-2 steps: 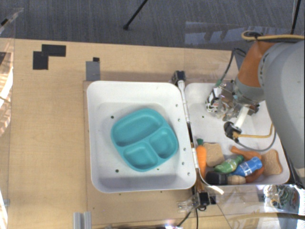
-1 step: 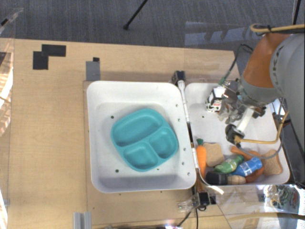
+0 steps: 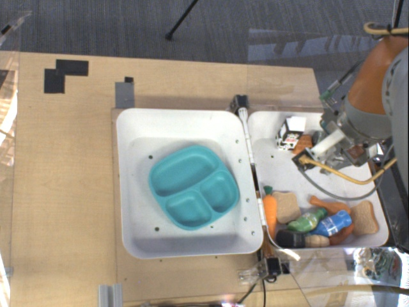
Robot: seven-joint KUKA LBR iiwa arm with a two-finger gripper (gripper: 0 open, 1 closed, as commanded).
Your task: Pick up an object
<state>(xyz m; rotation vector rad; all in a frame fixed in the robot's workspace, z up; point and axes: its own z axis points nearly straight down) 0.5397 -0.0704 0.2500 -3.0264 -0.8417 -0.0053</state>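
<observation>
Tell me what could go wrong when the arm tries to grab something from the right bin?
1. The carrot, bread, green bottle and blue bottle lie packed together in the near corner, so a grab there might catch two things or slip off.
2. The arm hangs over the far end, close to the white box and the wall of the bin, so coming down there might bump either.

Pale wooden bench (image 3: 64, 190), two shallow white bins side by side on it, left bin (image 3: 123, 184) touching right bin (image 3: 281, 174), black L-shaped tape mark (image 3: 64, 75) near the far left corner, small grey block (image 3: 125, 94) just behind the left bin.
</observation>
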